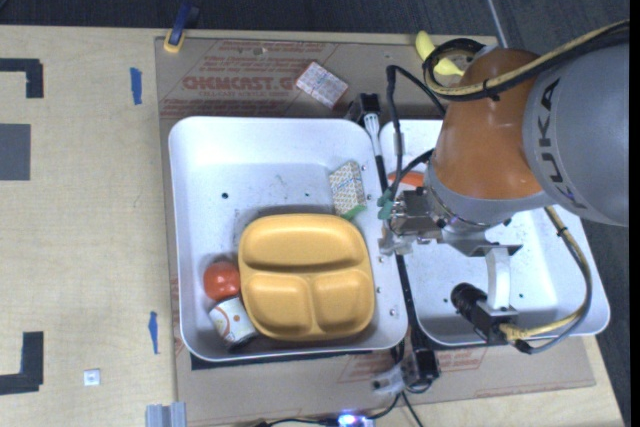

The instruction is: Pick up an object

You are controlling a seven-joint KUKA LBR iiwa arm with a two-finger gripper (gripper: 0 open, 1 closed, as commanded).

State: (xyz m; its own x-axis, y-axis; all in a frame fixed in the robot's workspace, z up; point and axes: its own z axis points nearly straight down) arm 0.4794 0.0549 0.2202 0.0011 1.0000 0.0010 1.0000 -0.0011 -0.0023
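Two bins side by side on the bench (80,245). Left bin (200,155): divided tray (305,275) toward the near edge, right of centre. Ball (221,279) just left of the tray, touching it; small round toy (230,320) in front of the ball, at the near left corner, against the tray. Patterned packet (346,185) behind the tray, near the right wall. Arm (500,145) hangs over the right bin (560,315), covering its far part. Small card (321,83) on the bench behind the left bin.
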